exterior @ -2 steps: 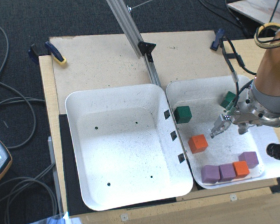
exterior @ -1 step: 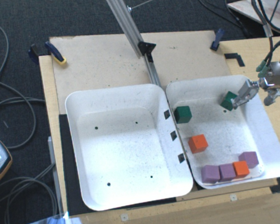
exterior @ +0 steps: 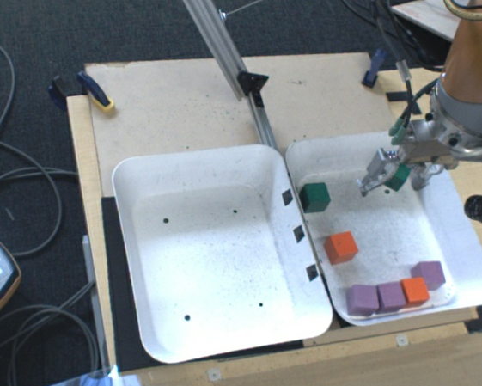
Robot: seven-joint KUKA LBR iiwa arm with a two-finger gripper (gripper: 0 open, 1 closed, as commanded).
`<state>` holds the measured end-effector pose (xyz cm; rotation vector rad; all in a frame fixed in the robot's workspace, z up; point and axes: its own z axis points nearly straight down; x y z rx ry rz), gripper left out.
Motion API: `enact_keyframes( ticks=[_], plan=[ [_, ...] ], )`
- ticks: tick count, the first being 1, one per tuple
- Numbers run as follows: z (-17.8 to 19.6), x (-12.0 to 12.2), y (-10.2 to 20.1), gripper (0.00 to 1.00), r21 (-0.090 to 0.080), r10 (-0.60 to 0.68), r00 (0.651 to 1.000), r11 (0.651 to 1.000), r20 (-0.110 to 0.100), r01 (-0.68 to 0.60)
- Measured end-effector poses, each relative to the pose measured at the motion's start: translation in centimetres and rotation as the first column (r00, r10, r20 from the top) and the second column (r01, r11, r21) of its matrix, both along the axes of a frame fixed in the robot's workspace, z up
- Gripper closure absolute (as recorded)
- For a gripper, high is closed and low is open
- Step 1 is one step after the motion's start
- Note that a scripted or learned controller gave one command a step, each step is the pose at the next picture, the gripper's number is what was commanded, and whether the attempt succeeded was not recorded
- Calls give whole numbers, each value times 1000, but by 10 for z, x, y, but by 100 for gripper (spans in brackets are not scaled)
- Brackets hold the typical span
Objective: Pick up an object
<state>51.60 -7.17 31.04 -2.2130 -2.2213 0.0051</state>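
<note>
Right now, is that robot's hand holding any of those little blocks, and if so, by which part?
Nothing shows between its fingers. The hand hangs over the right bin, apart from the green block beside it.

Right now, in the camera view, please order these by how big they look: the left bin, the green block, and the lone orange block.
1. Left bin, by far the largest.
2 and 3. Green block and lone orange block look about alike in size; I would not rank one above the other.

No legible text — no labels.
</note>
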Motion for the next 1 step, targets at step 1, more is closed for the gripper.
enact_keyframes(
  ticks=[1],
  plan=[
    [0, -12, 25, 0, 0, 0, 1000, 1000, 4, 0]
  ],
)
